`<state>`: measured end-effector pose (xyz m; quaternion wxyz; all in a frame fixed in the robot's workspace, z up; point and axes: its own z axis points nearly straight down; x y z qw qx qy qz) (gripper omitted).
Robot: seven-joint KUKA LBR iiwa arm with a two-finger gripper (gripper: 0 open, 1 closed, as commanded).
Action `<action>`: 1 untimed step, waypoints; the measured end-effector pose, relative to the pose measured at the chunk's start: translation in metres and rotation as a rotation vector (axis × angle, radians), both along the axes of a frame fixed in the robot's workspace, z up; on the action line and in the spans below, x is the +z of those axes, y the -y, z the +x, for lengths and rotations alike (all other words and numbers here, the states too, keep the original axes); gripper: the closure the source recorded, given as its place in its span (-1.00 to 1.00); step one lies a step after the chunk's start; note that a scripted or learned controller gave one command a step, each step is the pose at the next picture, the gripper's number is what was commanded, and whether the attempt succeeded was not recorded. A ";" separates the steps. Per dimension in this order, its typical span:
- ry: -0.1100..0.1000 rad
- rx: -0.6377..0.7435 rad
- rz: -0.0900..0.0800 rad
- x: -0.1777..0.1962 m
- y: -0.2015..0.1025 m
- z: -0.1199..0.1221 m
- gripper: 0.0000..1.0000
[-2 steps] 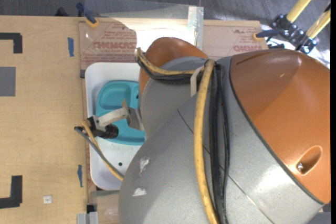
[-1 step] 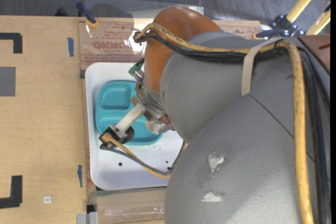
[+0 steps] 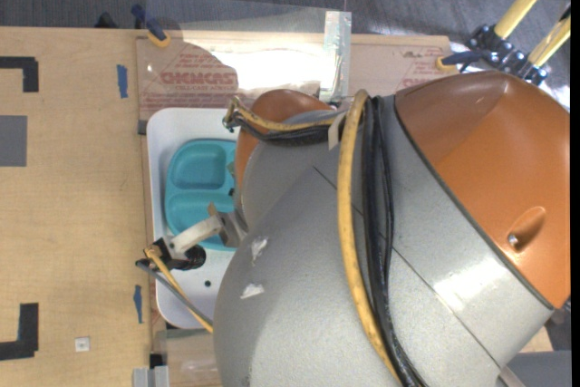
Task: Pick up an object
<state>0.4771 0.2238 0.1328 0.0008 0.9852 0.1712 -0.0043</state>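
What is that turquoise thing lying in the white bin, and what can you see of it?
It is a turquoise dish, seemingly moulded plastic, smooth and slightly glossy, with rounded corners and at least two shallow hollows parted by a ridge. It lies flat, hollows up, on the floor of the white bin, near its left wall. The grey arm hides its right side, so its full shape cannot be told.
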 end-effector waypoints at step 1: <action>0.005 0.505 0.006 0.050 -0.002 0.002 1.00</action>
